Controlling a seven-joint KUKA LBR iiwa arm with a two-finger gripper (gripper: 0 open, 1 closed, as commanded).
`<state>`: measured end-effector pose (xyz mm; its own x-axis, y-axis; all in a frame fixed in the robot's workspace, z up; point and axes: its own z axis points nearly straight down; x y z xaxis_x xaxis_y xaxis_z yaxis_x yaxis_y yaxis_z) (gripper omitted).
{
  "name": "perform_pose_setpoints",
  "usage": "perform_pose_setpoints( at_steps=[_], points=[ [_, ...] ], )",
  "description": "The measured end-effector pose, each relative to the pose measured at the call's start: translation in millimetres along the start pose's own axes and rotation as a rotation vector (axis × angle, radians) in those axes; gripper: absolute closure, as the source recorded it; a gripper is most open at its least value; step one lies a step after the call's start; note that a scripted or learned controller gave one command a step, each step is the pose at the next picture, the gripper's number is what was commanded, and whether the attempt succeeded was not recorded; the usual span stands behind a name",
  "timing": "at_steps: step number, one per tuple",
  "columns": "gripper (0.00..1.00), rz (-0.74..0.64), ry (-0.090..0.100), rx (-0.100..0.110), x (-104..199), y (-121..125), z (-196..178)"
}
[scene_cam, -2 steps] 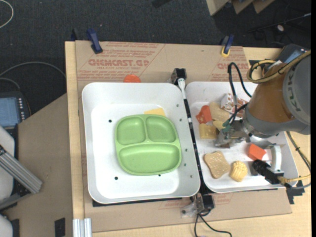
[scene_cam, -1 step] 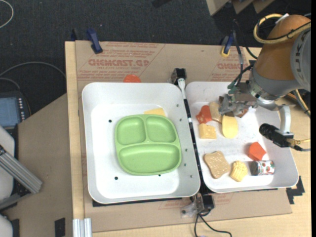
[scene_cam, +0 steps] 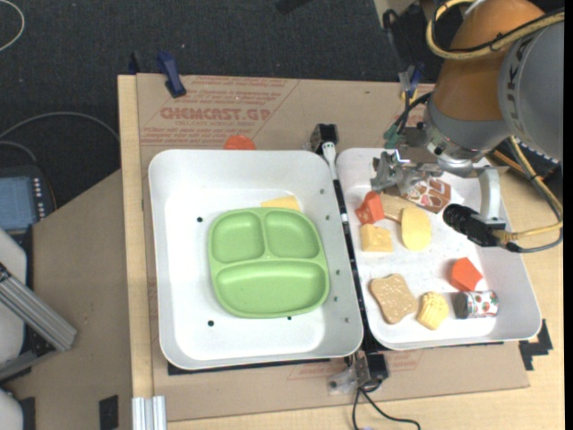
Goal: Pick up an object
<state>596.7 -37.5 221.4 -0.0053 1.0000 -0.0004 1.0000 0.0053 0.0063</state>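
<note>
The arm hangs over the far end of the right bin [scene_cam: 524, 325], its gripper [scene_cam: 392, 170] low above the toy food, and from this slant I cannot tell how the claw is set or whether it has anything. Closest beneath it sits a small red-orange block [scene_cam: 371, 209], touching a pale yellow wedge [scene_cam: 376, 238], with a yellow oval piece [scene_cam: 414, 228] just beside. Nearer the camera lie a toast slice [scene_cam: 392, 297], a corn-like piece [scene_cam: 432, 310], a small can [scene_cam: 476, 305] and an orange block [scene_cam: 466, 273]. These look like light, rigid plastic, smooth and likely slippery, so I'd pinch the red-orange block across its flat sides. The left bin [scene_cam: 170, 240] holds a green divided plate [scene_cam: 267, 262].
</note>
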Motion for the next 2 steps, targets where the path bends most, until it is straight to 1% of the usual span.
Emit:
perform_pose_setpoints(
  at_steps=[1,2],
  points=[
    [1.00,0.000,0.004,0.007,47.8,-37.9,-32.2],
    [1.00,0.007,0.002,0.012,48.7,-86.1,-18.5]
  ],
)
